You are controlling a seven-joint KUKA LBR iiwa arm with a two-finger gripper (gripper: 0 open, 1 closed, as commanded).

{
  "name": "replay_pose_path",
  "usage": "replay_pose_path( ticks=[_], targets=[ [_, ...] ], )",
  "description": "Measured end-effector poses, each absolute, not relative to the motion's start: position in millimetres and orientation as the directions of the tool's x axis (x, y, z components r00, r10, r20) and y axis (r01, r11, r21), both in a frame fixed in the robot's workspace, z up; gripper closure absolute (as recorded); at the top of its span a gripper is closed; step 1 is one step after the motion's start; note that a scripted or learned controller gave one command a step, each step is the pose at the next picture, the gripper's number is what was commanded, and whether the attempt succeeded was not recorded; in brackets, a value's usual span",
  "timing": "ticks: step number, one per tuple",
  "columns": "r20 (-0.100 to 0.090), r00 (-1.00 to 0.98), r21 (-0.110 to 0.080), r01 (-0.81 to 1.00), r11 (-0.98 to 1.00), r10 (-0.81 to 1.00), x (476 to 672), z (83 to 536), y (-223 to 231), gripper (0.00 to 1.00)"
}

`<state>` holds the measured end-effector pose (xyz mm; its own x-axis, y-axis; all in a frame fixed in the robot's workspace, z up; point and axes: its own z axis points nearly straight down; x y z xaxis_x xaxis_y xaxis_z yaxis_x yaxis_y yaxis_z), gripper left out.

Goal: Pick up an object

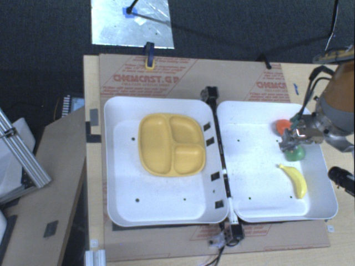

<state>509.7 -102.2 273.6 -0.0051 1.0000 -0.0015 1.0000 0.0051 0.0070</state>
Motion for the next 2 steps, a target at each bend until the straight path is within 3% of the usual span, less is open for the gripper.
replay_pose_path(
  ticks=[2],
  targets=[
    [0.001,-0.009,0.0,1.0,0.009,1.0,534.3,238.7,2.9,1.0]
  ],
)
